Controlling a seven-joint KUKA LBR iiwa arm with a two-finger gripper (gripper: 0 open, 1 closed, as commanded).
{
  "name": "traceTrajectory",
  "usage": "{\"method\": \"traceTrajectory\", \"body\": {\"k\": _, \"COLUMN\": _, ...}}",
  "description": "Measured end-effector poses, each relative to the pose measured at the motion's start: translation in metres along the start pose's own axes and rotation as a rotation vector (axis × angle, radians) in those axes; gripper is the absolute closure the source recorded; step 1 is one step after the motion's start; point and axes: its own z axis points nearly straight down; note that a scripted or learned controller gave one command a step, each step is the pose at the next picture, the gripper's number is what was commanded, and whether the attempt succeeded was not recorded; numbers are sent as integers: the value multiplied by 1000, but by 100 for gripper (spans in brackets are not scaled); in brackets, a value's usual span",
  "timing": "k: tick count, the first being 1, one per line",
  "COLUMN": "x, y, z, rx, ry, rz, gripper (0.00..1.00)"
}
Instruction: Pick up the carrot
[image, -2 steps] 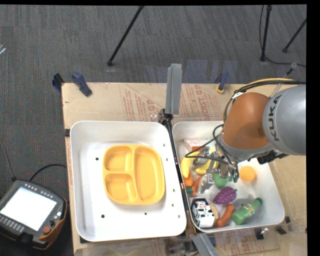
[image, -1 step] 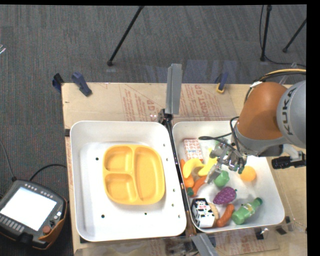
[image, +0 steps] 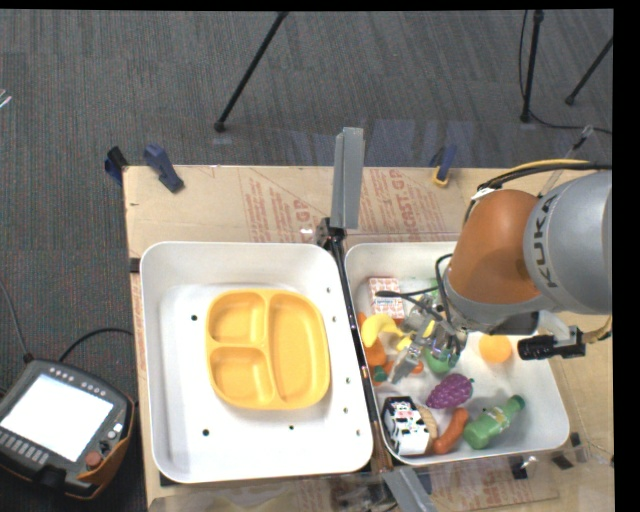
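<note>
Reaching into the shallow white right-hand bin (image: 545, 425) on the bench, the grey arm with its orange band (image: 500, 262) hangs its gripper (image: 420, 345) over the left part of the clutter; whether the fingers stand apart or together I cannot tell. The small orange plastic carrot (image: 451, 431) lies near the front wall, between the black-and-white box (image: 405, 424) and green bottle (image: 492, 423), well short of the fingers. A clean pick probably needs the fingers straddling its narrow width.

even, soft overhead light, fairly bright; the white bins (image: 160, 300) nearly wash out. faint shadows sit under the yellow tray (image: 268, 350). detail is slightly soft, grainy throughout.
</note>
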Motion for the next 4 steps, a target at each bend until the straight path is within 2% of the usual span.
{"method": "traceTrajectory", "body": {"k": 1, "x": -51, "y": -37, "z": -19, "rx": 0, "ry": 1, "rz": -35, "gripper": 0}}
{"method": "traceTrajectory", "body": {"k": 2, "x": -88, "y": -72, "z": -16, "rx": 1, "ry": 2, "rz": 261, "gripper": 0}}
{"method": "traceTrajectory", "body": {"k": 3, "x": -73, "y": -107, "z": -12, "rx": 2, "ry": 5, "rz": 289, "gripper": 0}}
{"method": "traceTrajectory", "body": {"k": 4, "x": -73, "y": -107, "z": 2, "rx": 0, "ry": 7, "rz": 344, "gripper": 0}}
